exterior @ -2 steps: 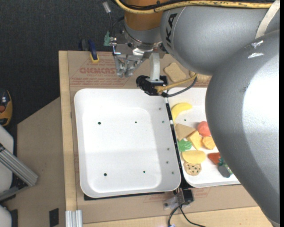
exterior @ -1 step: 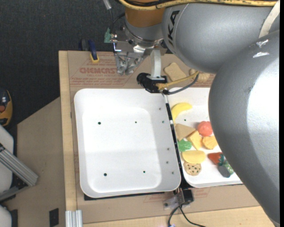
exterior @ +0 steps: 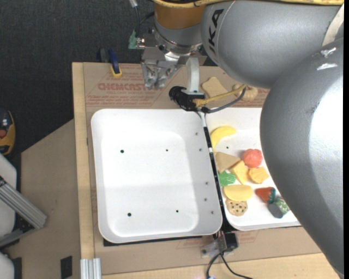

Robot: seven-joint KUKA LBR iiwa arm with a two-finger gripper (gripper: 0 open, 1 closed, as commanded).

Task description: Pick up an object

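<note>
A: Right, start at the near edge. What do you see, operator?

B: You have the left bin and the right bin side by side, rims touching down the middle. In the right bin, nearest you, lies a chocolate-chip cookie, with a red and green piece just to its right.

A: And behind those?

B: A yellow piece, then a green piece, a yellow wedge and an orange piece packed close together. Farther still you find a tan slice, a red ball, and a banana by the dividing rim.

A: The arm?

B: The grey arm covers the right side of that bin. Its orange band sits at the far edge, and the gripper hangs beyond the left bin's far rim, over the brown board. You can see nothing between its fingers, yet I cannot tell whether they are apart or together.
</note>
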